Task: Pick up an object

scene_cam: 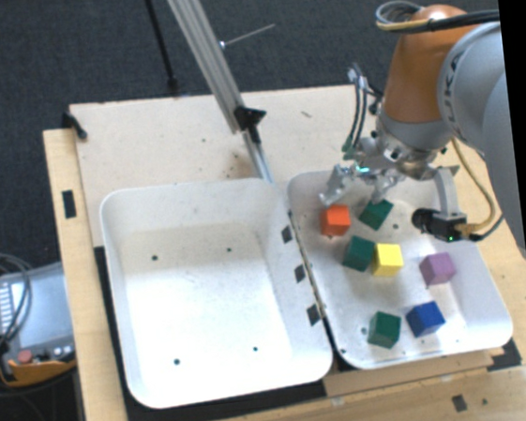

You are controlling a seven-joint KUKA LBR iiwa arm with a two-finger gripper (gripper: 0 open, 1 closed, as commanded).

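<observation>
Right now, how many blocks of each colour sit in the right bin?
Green blocks: 3
Orange block: 1
Yellow block: 1
Purple block: 1
Blue block: 1
Total: 7, all in the right bin.

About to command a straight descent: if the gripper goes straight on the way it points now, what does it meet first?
Most likely the green block right under the gripper, with the orange block just beside that line. Depth is hard to judge from this slanted view, so it could touch the white bin floor between them instead.
</observation>
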